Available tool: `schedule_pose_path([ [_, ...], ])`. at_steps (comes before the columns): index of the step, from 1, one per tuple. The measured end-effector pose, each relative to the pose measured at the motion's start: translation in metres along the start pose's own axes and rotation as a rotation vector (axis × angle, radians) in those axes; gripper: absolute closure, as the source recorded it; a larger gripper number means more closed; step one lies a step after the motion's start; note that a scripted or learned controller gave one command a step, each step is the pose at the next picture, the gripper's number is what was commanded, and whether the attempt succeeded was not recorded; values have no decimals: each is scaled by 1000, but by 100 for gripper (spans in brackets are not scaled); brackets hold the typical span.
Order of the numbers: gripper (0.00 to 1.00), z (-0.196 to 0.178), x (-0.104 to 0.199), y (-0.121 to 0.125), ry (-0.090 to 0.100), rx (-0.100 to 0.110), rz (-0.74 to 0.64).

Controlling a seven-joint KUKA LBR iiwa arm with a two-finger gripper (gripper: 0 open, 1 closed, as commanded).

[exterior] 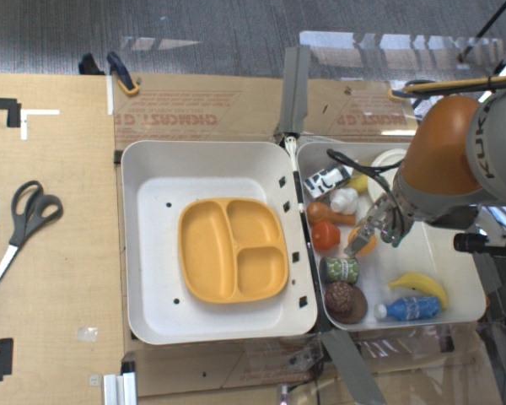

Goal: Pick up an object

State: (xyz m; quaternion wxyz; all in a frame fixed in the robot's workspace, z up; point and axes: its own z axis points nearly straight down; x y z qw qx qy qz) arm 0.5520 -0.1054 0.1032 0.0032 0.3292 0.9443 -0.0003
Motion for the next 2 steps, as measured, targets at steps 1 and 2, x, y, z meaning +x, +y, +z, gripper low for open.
schedule_pose_path([
  [1, 100, -89, -20, 84, 3, 0, -2],
  [2, 100, -162, 51, 132, 4, 3, 198],
])
